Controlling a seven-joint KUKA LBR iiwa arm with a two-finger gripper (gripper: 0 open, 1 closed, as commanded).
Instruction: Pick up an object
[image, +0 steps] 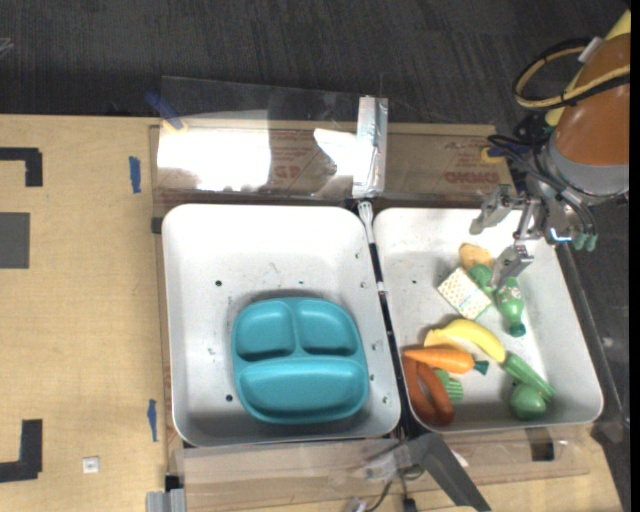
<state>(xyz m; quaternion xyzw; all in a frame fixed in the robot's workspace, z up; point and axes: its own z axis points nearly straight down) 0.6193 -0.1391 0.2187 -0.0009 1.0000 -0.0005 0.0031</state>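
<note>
The right bin (400, 250) holds several toy foods. Among them are a yellow banana (470, 337), an orange carrot (445, 358), a white speckled block (464, 292) and a small yellow piece (477, 254). There is also a green bottle-shaped piece (513, 310), a green vegetable (527, 398) and a brown ring (430, 392). My gripper (508, 240) hangs over the bin's far right part, just above the green bottle-shaped piece and right of the small yellow piece. Its fingers stand apart with nothing between them.
A teal divided plate (298, 358) lies in the left bin (200, 260). A clear plastic sheet (270, 140) stands behind the bins. Cables loop off the arm (595, 120) at the upper right. Cardboard covers the bench (70, 300) to the left.
</note>
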